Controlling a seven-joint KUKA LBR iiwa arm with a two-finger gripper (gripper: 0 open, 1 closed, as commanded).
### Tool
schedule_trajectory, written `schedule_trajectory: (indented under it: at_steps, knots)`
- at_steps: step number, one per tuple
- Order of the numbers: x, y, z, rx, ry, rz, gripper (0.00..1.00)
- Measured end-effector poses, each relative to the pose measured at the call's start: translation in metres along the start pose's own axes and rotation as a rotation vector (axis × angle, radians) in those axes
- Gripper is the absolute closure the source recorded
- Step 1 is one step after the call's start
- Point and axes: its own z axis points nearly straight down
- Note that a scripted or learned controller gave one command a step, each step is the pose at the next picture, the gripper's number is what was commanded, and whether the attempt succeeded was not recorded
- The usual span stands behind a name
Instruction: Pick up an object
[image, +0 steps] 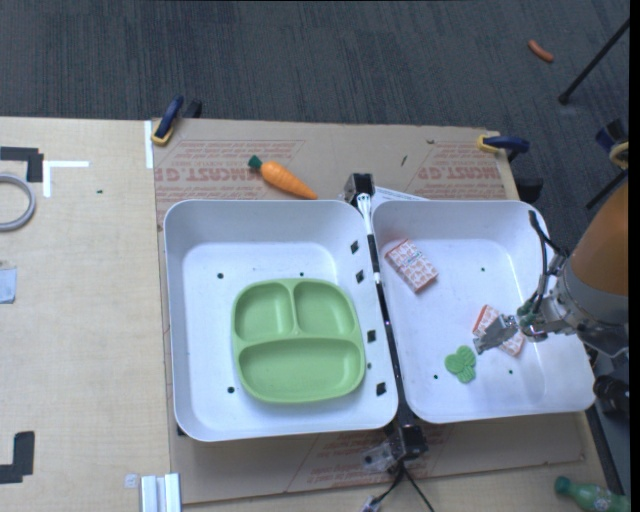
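Objects lay spread from left to right: a green divided plate (297, 340) in the left bin (190, 300), a carrot (283, 178) on the counter (70, 330) behind it, then a red patterned box (412, 265), a small green piece (461, 364) and a red-and-white packet (492, 325) in the right bin (440, 400). The gripper (497, 336) was low over that packet, in the approach step by my reading, though whether it stood wide or narrow could not be told. Closing squarely on the packet looked next, with open floor leftward and the bin's right wall near.

Two white bins, the left one (190, 300) and the right one (560, 385), look like smooth plastic with a slight sheen. A green divided plate (297, 340) appears matt plastic. Beneath them lies printed brown cardboard (330, 150) on a pale wood-look bench (80, 330).
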Motion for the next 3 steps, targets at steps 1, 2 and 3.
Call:
schedule_trajectory:
  at_steps: [1,2,3]
  knots:
    - [0.016,0.039,0.056,-0.007,-0.005,-0.145,0.00]
    - [0.013,0.041,0.045,-0.015,-0.013,-0.141,1.00]
    - [0.072,0.014,-0.073,-0.002,-0.002,-0.266,1.00]
